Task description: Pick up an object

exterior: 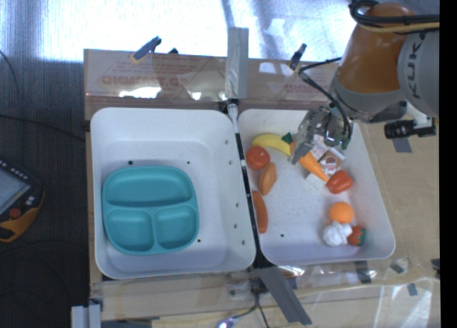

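Camera view: gripper point(319, 142) is hanging low over the right bin point(377, 205) near its far edge, above a carrot piece point(312, 165) beside the banana point(271, 143); finger state, can't tell. Risk: items are crowding there, so the closing could be nudging neighbours or grabbing nothing.
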